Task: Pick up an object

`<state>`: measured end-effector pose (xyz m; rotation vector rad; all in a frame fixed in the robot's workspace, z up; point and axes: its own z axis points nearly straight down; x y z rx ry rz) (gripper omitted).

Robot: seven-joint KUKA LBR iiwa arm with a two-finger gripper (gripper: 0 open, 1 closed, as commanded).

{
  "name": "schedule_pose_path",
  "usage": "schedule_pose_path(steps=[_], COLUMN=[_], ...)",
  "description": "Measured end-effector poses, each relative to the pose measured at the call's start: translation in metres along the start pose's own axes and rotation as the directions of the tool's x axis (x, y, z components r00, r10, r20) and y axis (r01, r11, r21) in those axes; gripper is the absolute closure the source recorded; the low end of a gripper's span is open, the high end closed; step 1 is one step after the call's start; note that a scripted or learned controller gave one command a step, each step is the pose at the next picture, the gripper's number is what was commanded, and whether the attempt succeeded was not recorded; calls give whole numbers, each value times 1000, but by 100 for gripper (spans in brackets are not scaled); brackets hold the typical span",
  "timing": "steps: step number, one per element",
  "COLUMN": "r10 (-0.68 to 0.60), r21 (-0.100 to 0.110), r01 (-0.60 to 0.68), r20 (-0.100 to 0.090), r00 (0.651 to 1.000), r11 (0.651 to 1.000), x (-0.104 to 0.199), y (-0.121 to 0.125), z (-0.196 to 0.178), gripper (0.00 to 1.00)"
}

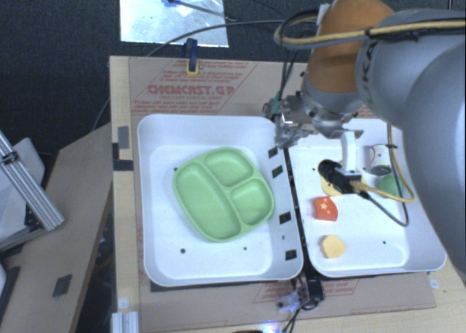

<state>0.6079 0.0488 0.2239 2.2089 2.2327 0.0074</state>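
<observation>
Green tray [222, 194] in left bin [156, 178]

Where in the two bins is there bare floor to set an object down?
Left white bin: free strips all around the green divided plate, widest along the near wall. Right white bin: bare at the near right, beyond the yellow piece; crowded near the red piece and the tool.

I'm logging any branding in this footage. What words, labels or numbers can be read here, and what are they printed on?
"CHEMCAST GP": red print on the brown protective sheet under the bins, beyond the left bin.
Smaller red lines around that name on the same sheet: too blurred to read.
Nothing readable on the green divided plate or the arm.
</observation>
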Motion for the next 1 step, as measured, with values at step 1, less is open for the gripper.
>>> schedule_pose_path(steps=[1], r10=[1], r21=[1], r01=[-1], r20=[1], r00=[1000], r11=[1000], x=[59], y=[16], z=[5], gripper=[100])
